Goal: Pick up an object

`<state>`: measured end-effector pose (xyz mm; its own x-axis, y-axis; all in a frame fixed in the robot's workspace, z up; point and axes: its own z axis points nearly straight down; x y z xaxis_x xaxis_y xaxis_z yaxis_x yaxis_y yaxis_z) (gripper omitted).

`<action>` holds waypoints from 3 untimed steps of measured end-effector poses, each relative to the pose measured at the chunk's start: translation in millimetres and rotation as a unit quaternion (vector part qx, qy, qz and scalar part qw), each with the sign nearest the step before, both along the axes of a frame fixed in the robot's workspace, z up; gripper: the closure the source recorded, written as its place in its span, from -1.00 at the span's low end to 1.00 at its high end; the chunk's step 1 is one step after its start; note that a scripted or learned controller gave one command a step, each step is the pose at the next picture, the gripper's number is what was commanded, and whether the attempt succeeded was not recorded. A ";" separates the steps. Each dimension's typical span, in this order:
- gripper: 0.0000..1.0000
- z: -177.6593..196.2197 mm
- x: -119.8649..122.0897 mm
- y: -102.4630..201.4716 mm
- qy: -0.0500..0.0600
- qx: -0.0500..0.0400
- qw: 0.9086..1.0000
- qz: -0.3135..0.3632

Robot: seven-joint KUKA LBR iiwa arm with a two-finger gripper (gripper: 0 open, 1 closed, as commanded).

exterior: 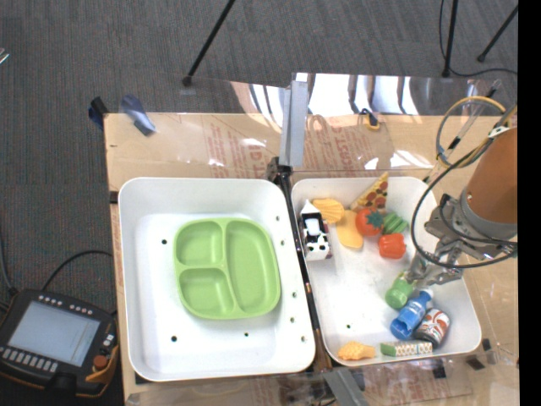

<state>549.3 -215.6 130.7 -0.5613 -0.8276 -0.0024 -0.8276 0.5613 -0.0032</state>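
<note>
My gripper [429, 276] hangs low over the right side of the right bin [355, 311], open, with nothing between its fingers. Just below and left of it lies a green cylinder-shaped toy [398, 294], close to the fingertips. A blue bottle [412, 314] and a red-and-white can [434, 326] lie right in front of that toy. Further left in the same bin are a red tomato [368, 222], an orange-red pepper [390, 246], a yellow piece [349, 235] and a cow-patterned box [316, 236].
The left bin [144, 227] holds a green divided plate [226, 267]. A pizza slice [373, 194] and a yellow item [329, 209] lie at the right bin's back. An orange toy [356, 350] and a green-white bar [402, 348] lie by its front wall. Cables [456, 134] loop above the wrist.
</note>
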 end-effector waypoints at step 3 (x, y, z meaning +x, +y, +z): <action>1.00 -44.0 -13.1 93.2 0.006 0.002 0.992 -0.123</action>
